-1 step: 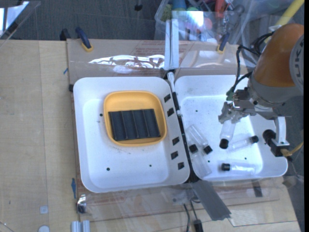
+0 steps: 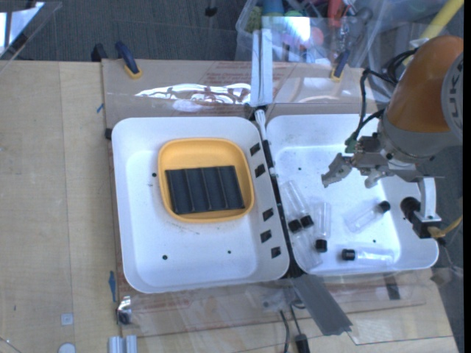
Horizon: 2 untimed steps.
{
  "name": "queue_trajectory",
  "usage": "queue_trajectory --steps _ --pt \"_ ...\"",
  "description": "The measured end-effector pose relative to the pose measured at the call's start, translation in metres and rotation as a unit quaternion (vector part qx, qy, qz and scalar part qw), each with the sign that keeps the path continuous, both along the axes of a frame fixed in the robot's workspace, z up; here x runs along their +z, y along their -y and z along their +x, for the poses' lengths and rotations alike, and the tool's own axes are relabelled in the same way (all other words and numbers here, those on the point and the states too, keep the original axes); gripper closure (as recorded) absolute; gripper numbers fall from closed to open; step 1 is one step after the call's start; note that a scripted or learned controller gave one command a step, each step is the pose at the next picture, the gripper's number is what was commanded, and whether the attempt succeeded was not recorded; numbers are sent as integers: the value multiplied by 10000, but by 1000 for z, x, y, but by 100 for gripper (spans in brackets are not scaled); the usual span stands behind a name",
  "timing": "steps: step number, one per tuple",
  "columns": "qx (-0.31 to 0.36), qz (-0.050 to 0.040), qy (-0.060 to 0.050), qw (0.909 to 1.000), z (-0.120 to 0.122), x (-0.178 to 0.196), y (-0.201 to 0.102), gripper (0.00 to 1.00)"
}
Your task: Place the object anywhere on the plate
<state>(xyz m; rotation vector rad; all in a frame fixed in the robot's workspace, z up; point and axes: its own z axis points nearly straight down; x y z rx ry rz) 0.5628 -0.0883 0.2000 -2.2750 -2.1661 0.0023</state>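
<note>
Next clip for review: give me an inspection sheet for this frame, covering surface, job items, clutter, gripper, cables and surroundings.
Surface: wooden bench bearing left bin and right bin, side by side.
Job's things: yellow plate in the left bin, carrying a dark ribbed block; clear vials with black caps scattered in the right bin.
Clutter: nothing seen on the bench itself.
Grippers: gripper hangs above the right bin; nothing visible between its fingers.
Cables: black cable looping along the wrist.
Surroundings: clear box of colourful items behind the bins.
</note>
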Motion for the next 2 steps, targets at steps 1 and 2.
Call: queue_trajectory --steps 1,2 --pt "2354 -13 31 9719 0 71 62 0" --pt "3613 -26 37 9324 24 114 137 0"
